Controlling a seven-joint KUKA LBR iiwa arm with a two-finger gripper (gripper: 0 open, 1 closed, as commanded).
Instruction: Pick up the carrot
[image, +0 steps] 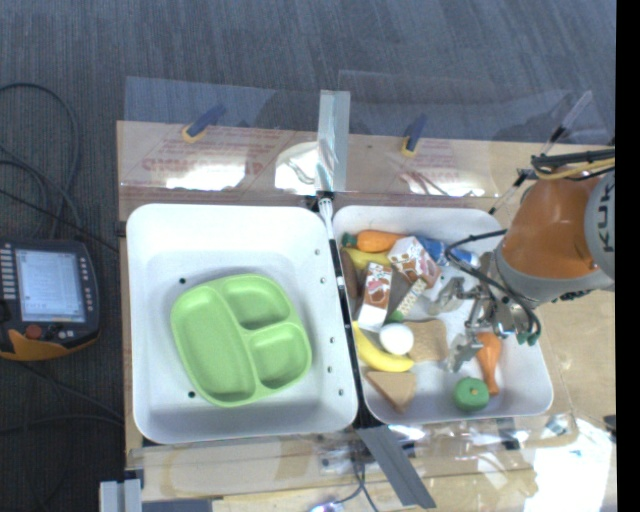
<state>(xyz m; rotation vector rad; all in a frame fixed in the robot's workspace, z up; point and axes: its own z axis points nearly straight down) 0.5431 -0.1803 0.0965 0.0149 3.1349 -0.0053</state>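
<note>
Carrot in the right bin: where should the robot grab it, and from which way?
Probably around the carrot's middle, coming straight down from above. It lies flat and long near the bin's right wall, so squeezing across its narrow width should fit best. The green ball sits close to its lower end, and the hand is already over its upper end.

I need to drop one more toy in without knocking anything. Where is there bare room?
The left bin has bare floor all around the green divided plate, widest along its far wall. The right bin is crowded: banana, egg, green apple, carrot and gripper fill it.
</note>
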